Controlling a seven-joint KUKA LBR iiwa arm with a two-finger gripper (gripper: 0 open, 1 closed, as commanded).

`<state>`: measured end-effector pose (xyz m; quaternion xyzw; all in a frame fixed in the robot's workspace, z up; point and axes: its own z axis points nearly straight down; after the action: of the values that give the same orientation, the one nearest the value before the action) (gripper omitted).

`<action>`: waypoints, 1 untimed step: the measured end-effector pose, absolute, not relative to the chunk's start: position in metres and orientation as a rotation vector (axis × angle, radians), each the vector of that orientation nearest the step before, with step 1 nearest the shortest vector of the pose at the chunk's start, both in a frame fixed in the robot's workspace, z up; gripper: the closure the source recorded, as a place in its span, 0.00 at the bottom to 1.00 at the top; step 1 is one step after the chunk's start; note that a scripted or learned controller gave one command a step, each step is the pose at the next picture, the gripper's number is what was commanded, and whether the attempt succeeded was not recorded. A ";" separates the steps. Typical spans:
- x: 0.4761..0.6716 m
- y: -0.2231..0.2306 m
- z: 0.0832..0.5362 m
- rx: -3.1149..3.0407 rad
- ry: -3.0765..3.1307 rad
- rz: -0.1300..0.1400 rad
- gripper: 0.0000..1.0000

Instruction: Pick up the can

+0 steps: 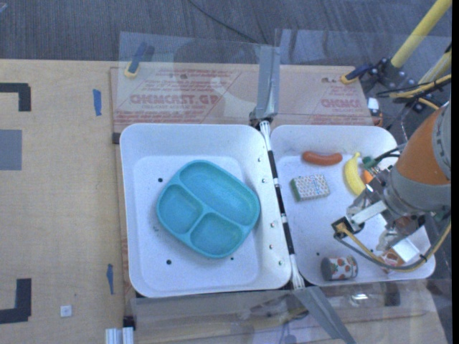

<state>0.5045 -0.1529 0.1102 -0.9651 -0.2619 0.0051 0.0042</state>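
The end effector (391,244) hung over the right side of the right bin (315,253), below the arm's orange band; whether it was released or clenched could not be told from this slanted view, and nothing was seen gripped in it. Nearest the camera, the can (339,267) lay on its side close to that bin's front edge, to the left of the end effector and apart from it. Farther back in the same bin sat a small patterned box (310,187), with a yellow banana (353,175) to its right, partly tucked under the arm. Beyond them a sausage (322,158) lay near the back wall. In the left bin (143,192), a blue divided plate (208,208) rested about centre. Both bins sat side by side on the worktop (57,213).
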 end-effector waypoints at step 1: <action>0.485 -0.194 0.127 -3.000 -0.902 -0.014 0.00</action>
<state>0.4847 -0.1937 0.1273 -0.9576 -0.2880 -0.0044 0.0046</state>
